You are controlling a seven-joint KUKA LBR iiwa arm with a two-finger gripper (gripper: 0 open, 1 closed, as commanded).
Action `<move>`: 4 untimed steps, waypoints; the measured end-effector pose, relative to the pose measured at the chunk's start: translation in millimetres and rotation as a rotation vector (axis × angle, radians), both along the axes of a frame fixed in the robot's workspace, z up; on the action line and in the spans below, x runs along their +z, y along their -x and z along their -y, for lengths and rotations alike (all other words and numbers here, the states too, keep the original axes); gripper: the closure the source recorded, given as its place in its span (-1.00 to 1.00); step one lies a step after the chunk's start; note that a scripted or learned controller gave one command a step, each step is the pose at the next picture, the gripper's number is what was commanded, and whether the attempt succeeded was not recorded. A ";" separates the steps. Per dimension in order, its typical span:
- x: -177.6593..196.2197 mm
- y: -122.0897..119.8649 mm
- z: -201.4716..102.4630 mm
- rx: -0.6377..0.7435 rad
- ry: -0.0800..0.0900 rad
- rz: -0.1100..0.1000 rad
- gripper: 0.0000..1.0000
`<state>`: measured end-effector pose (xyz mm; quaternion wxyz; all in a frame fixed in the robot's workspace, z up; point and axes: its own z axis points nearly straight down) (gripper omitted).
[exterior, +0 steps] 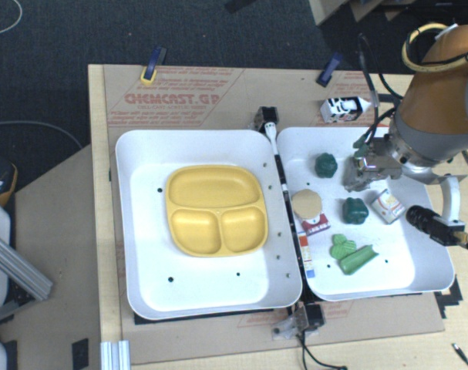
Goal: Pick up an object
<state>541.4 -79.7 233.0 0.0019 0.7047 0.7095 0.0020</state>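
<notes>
Left bin [133, 230]: shallow white tray on the left half of the bench; it bears one thing, set about mid-floor, so little here calls for a pick.
Yellow plate [217, 209]: three-compartment dish, lying flat, one long section on the far side and two smaller on the near side; broad and low, likely awkward for a two-finger grasp.
Right bin [426, 272]: the working tray; the small items are gathered here, within the arm's reach from the right.
Round tan piece [306, 203]: near the left wall of the right bin, touching or overlapping a red-and-white packet [317, 224] just on its near side.
Dark green lump [325, 164]: far part of the bin, just left of the gripper.
Green block [355, 210]: mid-bin, just on the near side of the gripper; a likely target.
Light green pieces [351, 254]: near part of the bin, lying together, their shapes hard to separate.
Small white carton [388, 205]: right of the green block, tilted.
Gripper [363, 172]: low over the far middle of the right bin, between the items; whether it is open or closed, I cannot tell, and nothing visibly sits in it.
Arm [438, 106]: cut off at the right edge; it hides part of the bin's far right corner.
</notes>
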 end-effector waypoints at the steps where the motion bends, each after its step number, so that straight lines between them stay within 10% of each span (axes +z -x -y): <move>1: -15.0 -5.8 1.4 -0.005 0.000 -0.008 1.00; 4: -16.2 -6.3 5.5 -0.007 0.002 -0.004 1.00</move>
